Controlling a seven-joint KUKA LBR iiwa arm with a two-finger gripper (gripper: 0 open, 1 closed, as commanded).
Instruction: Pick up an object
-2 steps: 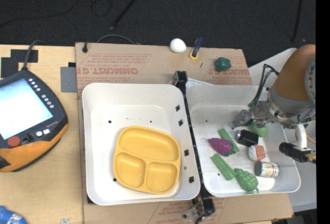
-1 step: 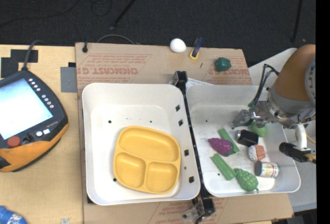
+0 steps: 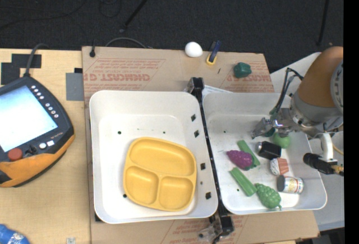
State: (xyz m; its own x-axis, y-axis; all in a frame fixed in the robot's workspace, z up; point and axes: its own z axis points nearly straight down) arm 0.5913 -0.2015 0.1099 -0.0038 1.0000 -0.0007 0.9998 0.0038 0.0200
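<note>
My gripper point(image 3: 268, 127) hangs low over the right bin point(image 3: 224, 104), near its right wall, just above a black cylinder point(image 3: 269, 150) and a light green piece point(image 3: 282, 139). Nothing is visibly held in it. Lower in the bin lie a purple grape bunch point(image 3: 240, 159), a flat green strip point(image 3: 247, 149), a green stick point(image 3: 242, 181), a bumpy green toy point(image 3: 269, 196), a red and white can point(image 3: 279, 166) and a second small can point(image 3: 290, 185).
The left bin point(image 3: 112, 108) holds a yellow divided plate point(image 3: 160, 173). Behind the bins on the cardboard sit a white ball point(image 3: 193, 49), a blue and yellow item point(image 3: 213, 53) and a teal object point(image 3: 242, 70). A control pendant point(image 3: 31, 125) lies at far left.
</note>
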